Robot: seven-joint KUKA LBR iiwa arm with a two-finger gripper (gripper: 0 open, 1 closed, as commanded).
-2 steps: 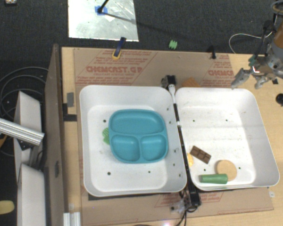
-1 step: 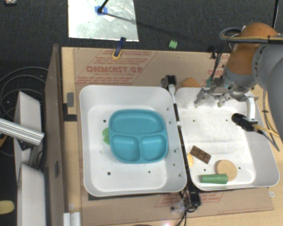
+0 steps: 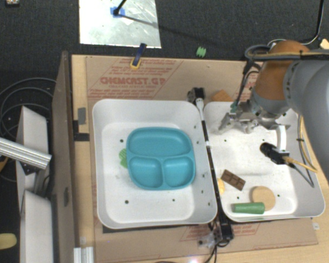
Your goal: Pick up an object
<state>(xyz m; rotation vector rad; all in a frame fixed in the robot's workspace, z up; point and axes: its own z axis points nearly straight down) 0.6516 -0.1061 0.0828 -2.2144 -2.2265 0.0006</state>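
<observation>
— Where was the metal two-finger gripper (image 3: 240,123) seen?

— It was seen low over the far left part of the right shallow white bin (image 3: 312,199), fingers spread apart, nothing held between them.

— And the objects?

— A brown chocolate-like bar (image 3: 233,179), a round tan biscuit (image 3: 264,195) and a green cylinder (image 3: 248,207) were found near that bin's near edge. A blue divided plastic tray (image 3: 160,158) was seen in the left white bin (image 3: 107,163).

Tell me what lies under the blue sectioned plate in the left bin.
A green object pokes out from beneath the left edge of the blue three-compartment plastic plate. Most of it is covered, so its shape is unclear. Elsewhere the plate hides the shallow white left bin's floor.
</observation>
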